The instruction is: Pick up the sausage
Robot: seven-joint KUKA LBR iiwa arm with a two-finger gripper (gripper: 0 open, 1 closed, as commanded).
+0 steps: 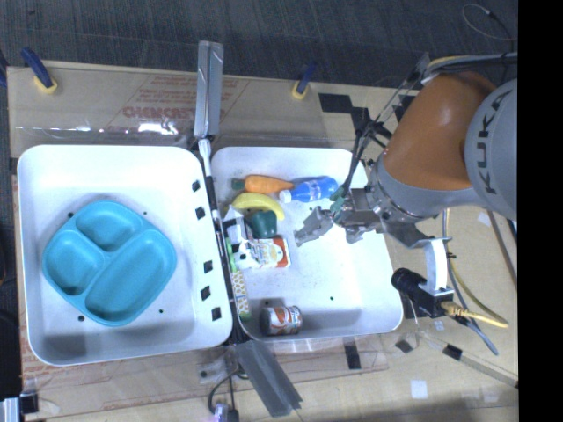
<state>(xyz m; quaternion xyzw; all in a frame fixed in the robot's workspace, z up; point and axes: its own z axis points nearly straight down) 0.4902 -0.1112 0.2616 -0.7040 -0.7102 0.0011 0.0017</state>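
Observation:
The sausage point(266, 184) is an orange-brown elongated piece lying at the back of the right bin point(352, 280), next to a blue bottle point(310, 189). My gripper point(318, 218) hangs over the middle of the right bin, to the right of and nearer than the sausage, and apart from it. Its fingers stand open with nothing between them. The grey arm with its orange band point(435, 139) reaches in from the right.
A yellow banana point(257, 203), a dark green item point(261, 224) and a small carton point(268, 252) crowd the right bin's left side. A can point(281, 318) lies at its front. The left bin point(53, 323) holds a blue divided plate point(109, 259).

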